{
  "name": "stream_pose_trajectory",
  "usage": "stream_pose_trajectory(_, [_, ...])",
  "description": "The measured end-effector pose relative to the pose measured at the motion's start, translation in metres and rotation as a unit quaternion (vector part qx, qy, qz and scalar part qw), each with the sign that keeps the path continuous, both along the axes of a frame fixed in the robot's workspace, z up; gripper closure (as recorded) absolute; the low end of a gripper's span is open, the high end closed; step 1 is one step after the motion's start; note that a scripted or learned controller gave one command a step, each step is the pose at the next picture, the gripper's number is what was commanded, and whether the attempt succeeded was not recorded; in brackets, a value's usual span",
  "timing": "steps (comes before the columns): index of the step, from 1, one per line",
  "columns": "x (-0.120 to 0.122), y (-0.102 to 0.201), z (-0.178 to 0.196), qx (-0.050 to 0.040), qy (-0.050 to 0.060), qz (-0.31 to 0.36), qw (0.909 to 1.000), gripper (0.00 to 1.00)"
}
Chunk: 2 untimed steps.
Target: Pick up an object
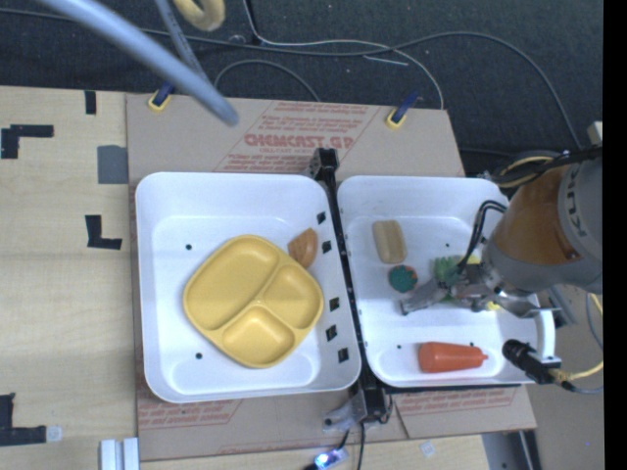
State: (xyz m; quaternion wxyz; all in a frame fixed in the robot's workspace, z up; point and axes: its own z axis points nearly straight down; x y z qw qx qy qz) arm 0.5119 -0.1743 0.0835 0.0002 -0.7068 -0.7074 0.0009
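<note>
The right bin (pixel 416 186) holds a tan bread-like block (pixel 389 241), a small teal round piece (pixel 403 279), a green leafy piece (pixel 448 266) and an orange carrot (pixel 451 357). My gripper (pixel 416 303) hangs low over the middle of this bin, just below the teal piece and beside the green one, above the carrot. The arm's wrist covers the bin's right side. Nothing is visibly held.
The left bin (pixel 147 262) carries a yellow divided plate (pixel 253 300) with a small brown piece (pixel 304 248) at its upper right edge. A black divider (pixel 338 262) runs between the bins. Cables (pixel 431 57) lie on the dark surface behind.
</note>
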Motion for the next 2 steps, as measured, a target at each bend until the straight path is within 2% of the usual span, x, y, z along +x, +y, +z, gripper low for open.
stream_pose_trajectory(1, [0.001,-0.001,0.012,-0.0018,-0.002,0.0,1.0,1.0])
stream_pose_trajectory(2, [-0.003,-0.001,0.055,0.0002,-0.002,0.0,1.0,1.0])
